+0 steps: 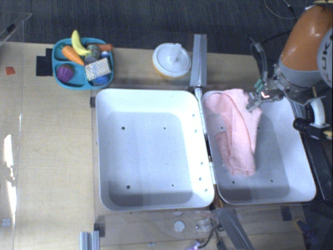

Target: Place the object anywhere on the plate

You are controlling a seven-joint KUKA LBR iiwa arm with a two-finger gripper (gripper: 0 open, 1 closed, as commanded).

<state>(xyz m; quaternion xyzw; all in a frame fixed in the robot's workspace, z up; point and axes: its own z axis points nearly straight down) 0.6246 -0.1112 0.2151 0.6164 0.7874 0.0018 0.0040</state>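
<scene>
A crumpled pink cloth [234, 132] lies in the right white bin [291, 171], running from its back left corner down toward the middle. My gripper [256, 100] hangs at the cloth's upper right edge, right against the fabric. The grey arm with its orange band [307, 30] reaches in from the right. A blue divided plate [54, 69] sits on the bench at the far left back, holding a toy banana [78, 43], a carrot [72, 54], a purple piece and a few other small items.
The left white bin [151, 150] stands next to the right one, between the cloth and the plate. A round white and yellow lidded container [171, 60] stands behind the bins, beside a grey metal post [198, 61]. Cables hang near the arm at the back right.
</scene>
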